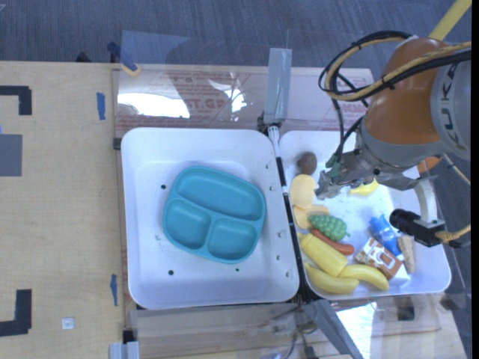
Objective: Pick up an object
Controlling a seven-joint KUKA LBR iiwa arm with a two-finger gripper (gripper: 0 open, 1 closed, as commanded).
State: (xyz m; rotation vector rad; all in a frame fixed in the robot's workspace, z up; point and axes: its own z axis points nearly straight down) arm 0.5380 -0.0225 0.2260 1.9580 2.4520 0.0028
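From the overhead camera you see the worktop (52,200) carrying two white bins side by side. The left bin (142,223) holds a teal divided plate (213,214), lying flat near its middle. The right bin (434,271) holds the clutter: a small brown round object (306,161) near the back, a pale yellow piece (302,191) against the left wall, a green bumpy toy (329,225), an orange carrot-like piece (331,243), two yellow banana-shaped toys (337,268) at the front, a brown-and-white packet (376,257) and a blue item (384,230).

Your arm (408,111) reaches in from the right, and its hand (329,182) sits low over the right bin, just beside the pale yellow piece. You cannot tell how far the hand is spread, and nothing is visibly in its grip.
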